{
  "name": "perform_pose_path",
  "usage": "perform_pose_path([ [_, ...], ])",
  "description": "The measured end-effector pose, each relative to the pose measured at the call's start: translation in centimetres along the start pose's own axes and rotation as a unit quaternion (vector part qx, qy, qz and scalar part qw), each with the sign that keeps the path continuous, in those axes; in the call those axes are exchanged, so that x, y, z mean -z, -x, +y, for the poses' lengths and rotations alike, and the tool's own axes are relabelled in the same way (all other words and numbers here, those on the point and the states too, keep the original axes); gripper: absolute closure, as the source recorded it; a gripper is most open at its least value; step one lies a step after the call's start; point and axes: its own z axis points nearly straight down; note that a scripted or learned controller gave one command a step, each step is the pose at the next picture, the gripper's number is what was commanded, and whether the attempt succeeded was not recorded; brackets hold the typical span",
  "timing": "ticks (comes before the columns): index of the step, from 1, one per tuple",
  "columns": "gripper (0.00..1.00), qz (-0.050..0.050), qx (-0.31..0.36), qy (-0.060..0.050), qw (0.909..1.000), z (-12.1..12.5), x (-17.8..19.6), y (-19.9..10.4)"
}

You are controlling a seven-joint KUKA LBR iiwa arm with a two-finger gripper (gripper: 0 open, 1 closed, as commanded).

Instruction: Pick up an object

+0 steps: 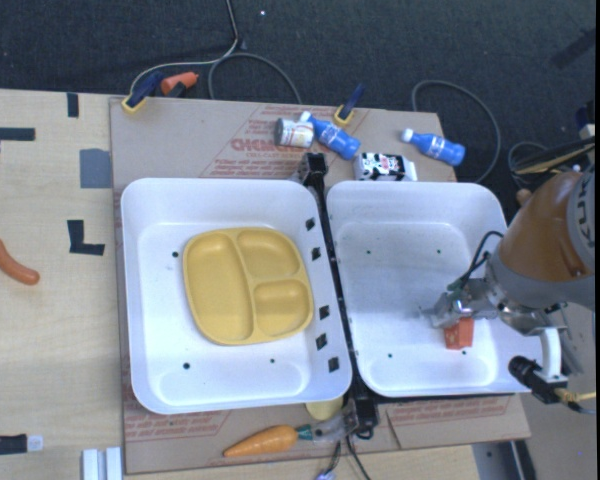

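A small orange-red block (pixel 459 334) lies on the floor of the right bin (pixel 400 238), near its front right corner. My gripper (pixel 450 310) hangs low over the bin, its metal tip just above and to the left of the block, touching or nearly touching it. The grey arm with its orange band (pixel 545 233) reaches in from the right over the bin's right wall. A yellow compartment plate (pixel 248 283) lies in the left bin (pixel 150 218).
Behind the bins on the cardboard lie blue and white bottles (pixel 332 136) (pixel 435 147) and a black-and-white carton (pixel 385 167). A toy carrot (pixel 260 441) lies in front of the bins. A sausage toy (pixel 12 261) rests on the bench at far left. Cables run behind.
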Motion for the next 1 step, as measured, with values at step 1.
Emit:
perform_pose_path([
  [1,0.0,0.004,0.001,-0.003,1.0,-0.06,-0.11,-0.2],
])
